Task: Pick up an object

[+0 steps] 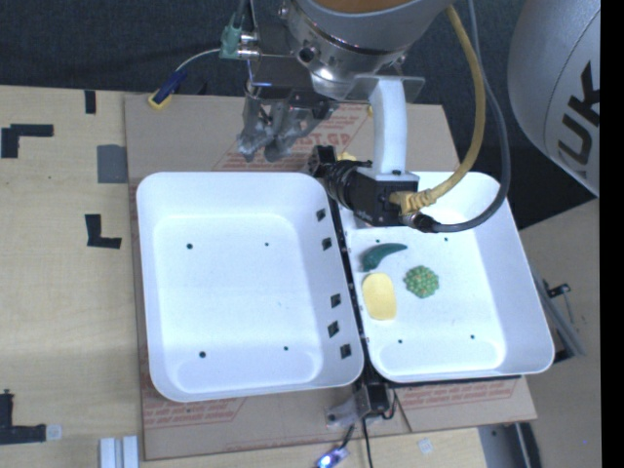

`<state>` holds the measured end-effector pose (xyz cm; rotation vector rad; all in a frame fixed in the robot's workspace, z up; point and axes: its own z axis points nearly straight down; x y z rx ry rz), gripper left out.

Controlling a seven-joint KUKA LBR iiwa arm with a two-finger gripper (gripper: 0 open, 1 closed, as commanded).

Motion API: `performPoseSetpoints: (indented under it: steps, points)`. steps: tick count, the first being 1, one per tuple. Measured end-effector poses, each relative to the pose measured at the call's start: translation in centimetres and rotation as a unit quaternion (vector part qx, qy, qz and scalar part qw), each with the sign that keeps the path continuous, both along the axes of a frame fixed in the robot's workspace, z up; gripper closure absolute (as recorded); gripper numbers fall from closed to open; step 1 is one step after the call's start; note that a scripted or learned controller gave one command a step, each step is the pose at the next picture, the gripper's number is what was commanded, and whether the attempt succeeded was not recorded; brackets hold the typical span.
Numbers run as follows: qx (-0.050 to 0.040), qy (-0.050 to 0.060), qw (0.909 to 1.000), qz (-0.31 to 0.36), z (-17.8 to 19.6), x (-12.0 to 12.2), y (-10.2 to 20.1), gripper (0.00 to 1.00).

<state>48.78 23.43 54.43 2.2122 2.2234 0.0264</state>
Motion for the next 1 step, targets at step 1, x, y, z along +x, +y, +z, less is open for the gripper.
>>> performPoseSetpoints:
  steps: [1]
  points:
    - [-0.005, 0.009, 0.9999, 0.0, 0.03, -0.01, -0.03, 1.0]
